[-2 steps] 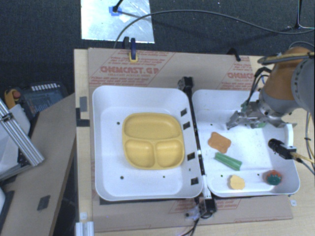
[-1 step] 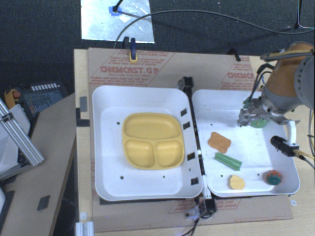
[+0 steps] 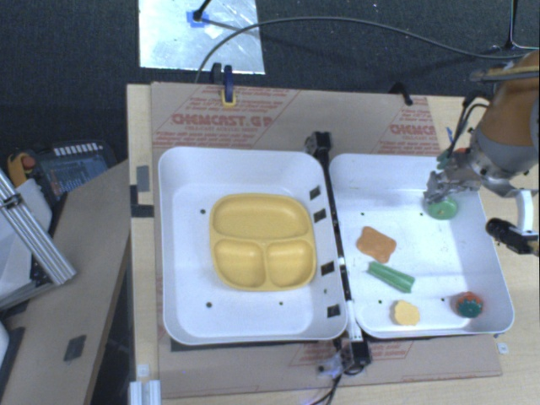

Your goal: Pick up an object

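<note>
My gripper hangs over the upper right part of the right bin. A small round light-green object sits directly under the gripper's tip, touching or nearly touching it. Other loose objects lie lower in the same bin: an orange-brown flat piece, a long green piece, a yellow piece and a small orange and teal ball.
The left bin holds a yellow three-compartment tray. A black divider with clips runs between the bins. The arm's grey body with its orange band reaches in over the right bin's far right corner.
</note>
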### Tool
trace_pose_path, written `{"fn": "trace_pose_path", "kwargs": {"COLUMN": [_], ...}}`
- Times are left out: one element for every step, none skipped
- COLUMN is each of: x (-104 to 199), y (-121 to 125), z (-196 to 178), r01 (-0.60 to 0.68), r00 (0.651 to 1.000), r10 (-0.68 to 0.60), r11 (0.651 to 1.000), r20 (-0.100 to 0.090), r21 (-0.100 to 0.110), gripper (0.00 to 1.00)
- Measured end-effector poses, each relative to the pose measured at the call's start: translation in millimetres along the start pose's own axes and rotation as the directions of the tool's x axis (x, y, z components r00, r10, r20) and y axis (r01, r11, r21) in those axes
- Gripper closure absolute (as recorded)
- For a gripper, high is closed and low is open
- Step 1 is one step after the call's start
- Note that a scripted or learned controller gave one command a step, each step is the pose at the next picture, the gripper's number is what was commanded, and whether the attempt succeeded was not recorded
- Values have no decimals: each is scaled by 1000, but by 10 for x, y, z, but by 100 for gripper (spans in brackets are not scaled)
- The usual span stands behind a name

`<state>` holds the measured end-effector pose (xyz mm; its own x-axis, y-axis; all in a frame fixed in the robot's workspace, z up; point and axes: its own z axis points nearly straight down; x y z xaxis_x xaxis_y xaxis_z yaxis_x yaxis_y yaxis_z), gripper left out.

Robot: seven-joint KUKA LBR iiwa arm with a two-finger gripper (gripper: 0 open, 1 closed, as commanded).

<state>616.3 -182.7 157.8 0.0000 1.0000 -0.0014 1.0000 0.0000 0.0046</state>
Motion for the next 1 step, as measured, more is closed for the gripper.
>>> {"fn": "trace_pose_path", "kwargs": {"x": [-3], "y": [15], "z": [-487], "r01": [4], "r00": [1000], "r10": [-4], "r11": [1000], "r20": [0], "r21": [-1], "gripper": [100]}}
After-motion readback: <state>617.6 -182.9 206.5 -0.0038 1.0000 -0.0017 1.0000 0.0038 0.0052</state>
